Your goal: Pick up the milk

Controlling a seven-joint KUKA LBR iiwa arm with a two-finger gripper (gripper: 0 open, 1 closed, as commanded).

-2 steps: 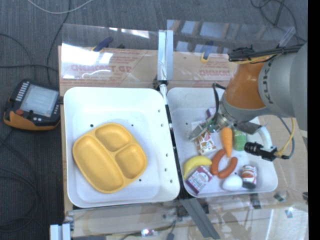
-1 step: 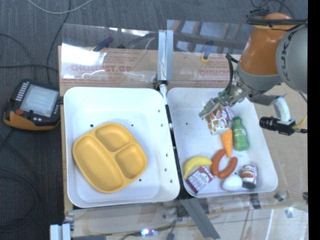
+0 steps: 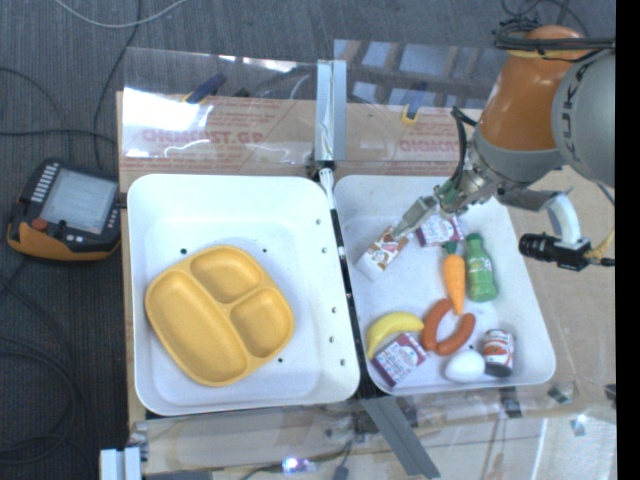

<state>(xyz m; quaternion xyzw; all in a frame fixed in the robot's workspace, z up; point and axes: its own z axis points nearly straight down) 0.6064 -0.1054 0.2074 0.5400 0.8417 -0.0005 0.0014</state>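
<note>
Milk [image 3: 381, 251]: small carton, lying tilted at the far-left of the right bin [image 3: 535, 368], close to the wall shared with the left bin [image 3: 140, 298].

Gripper [image 3: 412, 218]: reaching in from the right, tips just above and right of the carton's upper end. You can see nothing between them; how wide they stand cannot be told at this slant.

Neighbours you should note: a second small carton [image 3: 438, 231] just right of the gripper, carrot [image 3: 455, 280] and green bottle [image 3: 480, 268] beyond it. Banana [image 3: 392, 328], sausage [image 3: 448, 328], red-brown pouch [image 3: 400, 358], egg [image 3: 464, 366] and can [image 3: 497, 350] lie along the near side, apart from the milk. Yellow tray [image 3: 218, 313] sits in the left bin.

Risks, as judgement:
- The carton lies skewed; if you close off its axis it may twist out or slide.
- It lies close to the bin wall, so a finger may strike the wall, or push the carton against it.
- The other carton is near enough that you could catch the wrong one.
- Coming down on the upper end rather than the middle may tip the carton.
</note>
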